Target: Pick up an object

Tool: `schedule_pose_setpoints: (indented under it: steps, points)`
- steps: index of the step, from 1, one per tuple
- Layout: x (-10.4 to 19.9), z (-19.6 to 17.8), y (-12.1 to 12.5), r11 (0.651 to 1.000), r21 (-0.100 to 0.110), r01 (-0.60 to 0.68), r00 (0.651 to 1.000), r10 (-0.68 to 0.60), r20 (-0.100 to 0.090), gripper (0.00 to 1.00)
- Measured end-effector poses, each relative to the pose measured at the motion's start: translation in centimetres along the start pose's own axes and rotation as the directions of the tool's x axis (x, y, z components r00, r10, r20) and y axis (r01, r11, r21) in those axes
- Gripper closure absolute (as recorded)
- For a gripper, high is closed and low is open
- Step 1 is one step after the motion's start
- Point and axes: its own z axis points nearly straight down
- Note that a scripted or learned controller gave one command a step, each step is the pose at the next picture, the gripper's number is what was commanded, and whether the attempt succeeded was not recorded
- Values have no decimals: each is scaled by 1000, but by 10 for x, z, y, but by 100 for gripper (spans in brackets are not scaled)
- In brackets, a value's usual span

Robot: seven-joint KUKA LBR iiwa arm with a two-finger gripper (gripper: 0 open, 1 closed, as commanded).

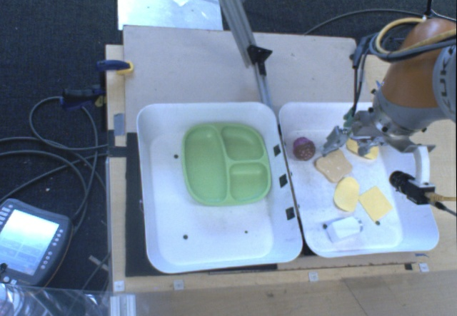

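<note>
Two white bins sitting side by side, green tray [227, 163] lying in left bin [153, 165], fingers [334, 140] spreading open, hovering over toast slice [334, 165] in right bin [421, 232], purple ball [304, 148] nearby.

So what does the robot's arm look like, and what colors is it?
The arm is rounded, grey with a big orange band above the wrist. Yellow and black cables loop over its top. At its end sits a metal gripper with two thin grey fingers, and a small black cylinder sticks out beside the wrist.
</note>
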Motion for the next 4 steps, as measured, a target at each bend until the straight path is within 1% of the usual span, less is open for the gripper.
schedule_pose_setpoints:
  steps: [1,2,3,4]
  points:
    - [0,0,0,1000,-1,-2,1000,2,0,0]
    - [3,43,3,1000,3,-4,1000,4,1,0]
    - [0,102,8,1000,-2,-3,1000,3,3,0]
    - [0,102,11,1000,-8,-4,1000,4,2,0]
